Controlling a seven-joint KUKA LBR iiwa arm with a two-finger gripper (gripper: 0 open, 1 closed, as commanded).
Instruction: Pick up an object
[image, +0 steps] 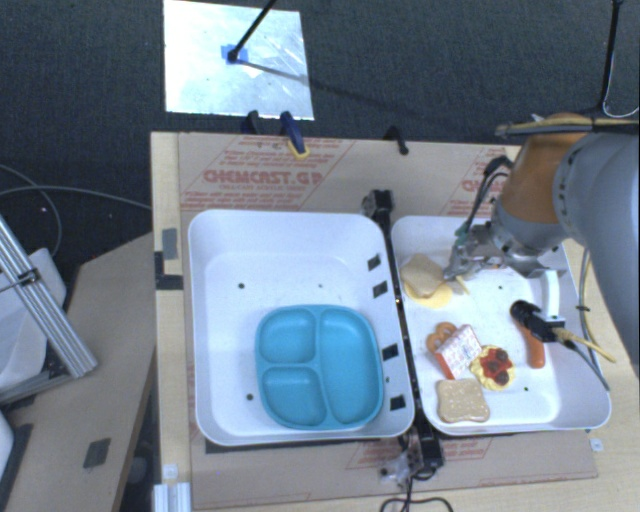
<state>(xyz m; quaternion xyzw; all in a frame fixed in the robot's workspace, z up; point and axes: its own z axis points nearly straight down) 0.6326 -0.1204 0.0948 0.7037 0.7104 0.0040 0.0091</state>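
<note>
1 gripper (462, 262), fingers' state: can't tell. Just left of tips: 1 cheese wedge (426, 277). Below tips: 1 pretzel (441, 336), 1 red-white pkt (461, 350), 1 pizza pc (493, 367), 1 toast (462, 400). Far left: 1 blue tray (319, 366), 3 compts. Cardboard (262, 170) reads "CHEMCAST GP".

From my seat the bins (300, 240) look like smooth white plastic, the blue tray (320, 365) glossy plastic, the board (260, 170) underneath matt cardboard, I think.

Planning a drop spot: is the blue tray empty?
Empty: the blue tray in the left bin shows three bare compartments.
</note>
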